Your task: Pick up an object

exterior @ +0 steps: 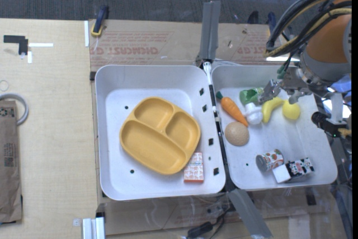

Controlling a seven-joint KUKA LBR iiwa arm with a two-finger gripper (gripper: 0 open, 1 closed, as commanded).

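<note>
Hand hangs low over the right white plastic bin, near its far edge, just above a yellow plastic banana; finger state cannot be told, nothing visibly held. Beside the banana: yellow lemon, orange carrot, beige egg. Left white bin carries a yellow divided plate. Desk light wood.

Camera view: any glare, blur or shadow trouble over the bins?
Camera view: sharp across both bins; the yellow plate and carrot have crisp edges. Soft shadow under the plate and along the left bin wall. The right bin floor is bright, nearly washed out beside the lemon. The arm's orange band at the right edge looks soft, and the tool is hard to read.
</note>
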